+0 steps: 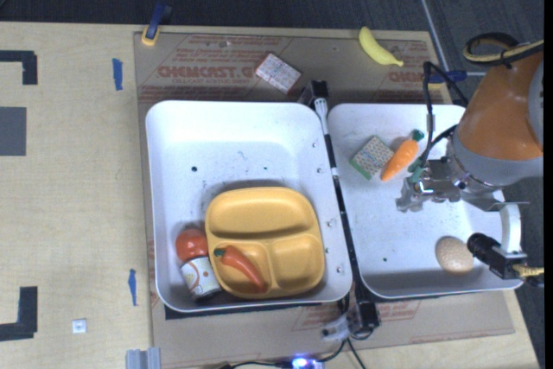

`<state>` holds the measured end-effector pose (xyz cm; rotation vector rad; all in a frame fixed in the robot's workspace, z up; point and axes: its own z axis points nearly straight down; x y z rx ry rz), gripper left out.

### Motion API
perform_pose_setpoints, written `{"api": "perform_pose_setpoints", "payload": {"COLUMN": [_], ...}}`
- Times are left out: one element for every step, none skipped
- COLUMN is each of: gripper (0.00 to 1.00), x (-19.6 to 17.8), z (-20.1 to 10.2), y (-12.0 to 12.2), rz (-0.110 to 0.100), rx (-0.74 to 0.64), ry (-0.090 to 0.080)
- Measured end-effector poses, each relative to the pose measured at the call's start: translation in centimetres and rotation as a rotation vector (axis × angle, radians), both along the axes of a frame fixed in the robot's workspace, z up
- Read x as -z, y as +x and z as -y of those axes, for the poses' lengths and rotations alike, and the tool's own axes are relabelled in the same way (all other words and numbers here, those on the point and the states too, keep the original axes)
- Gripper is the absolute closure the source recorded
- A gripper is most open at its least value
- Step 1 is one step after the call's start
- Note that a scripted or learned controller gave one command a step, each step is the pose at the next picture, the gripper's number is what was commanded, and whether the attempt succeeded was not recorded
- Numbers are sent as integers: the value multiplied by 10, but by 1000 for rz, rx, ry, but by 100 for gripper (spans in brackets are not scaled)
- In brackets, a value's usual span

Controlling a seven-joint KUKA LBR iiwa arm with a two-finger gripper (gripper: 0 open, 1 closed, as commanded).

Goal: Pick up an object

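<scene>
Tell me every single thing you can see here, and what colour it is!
Bins: 2, white, side by side on the bench.
Tray: 1, yellow, in the left bin.
Pepper: 1, red-orange, in a tray compartment.
Can: 1, white with orange marks, left of the tray.
Tomato: 1, red, just above the can.
Carrot: 1, orange, in the right bin.
Sponge: 1, green speckled, beside the carrot.
Egg: 1, tan, near the right bin's lower edge.
Banana: 1, yellow, behind the bins.
Block: 1, pinkish patterned, behind the left bin.
Clamp: 1, blue and yellow, far left corner.
Gripper: 1, grey metal, over the right bin.
</scene>
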<state>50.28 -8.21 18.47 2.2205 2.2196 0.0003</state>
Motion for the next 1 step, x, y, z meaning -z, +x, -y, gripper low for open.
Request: {"api": "perform_pose_setpoints", "payload": {"gripper": [100], "x": [-4], "z": [114], "y": [-4], "rz": [1], "rx": [0], "ry": [-1]}}
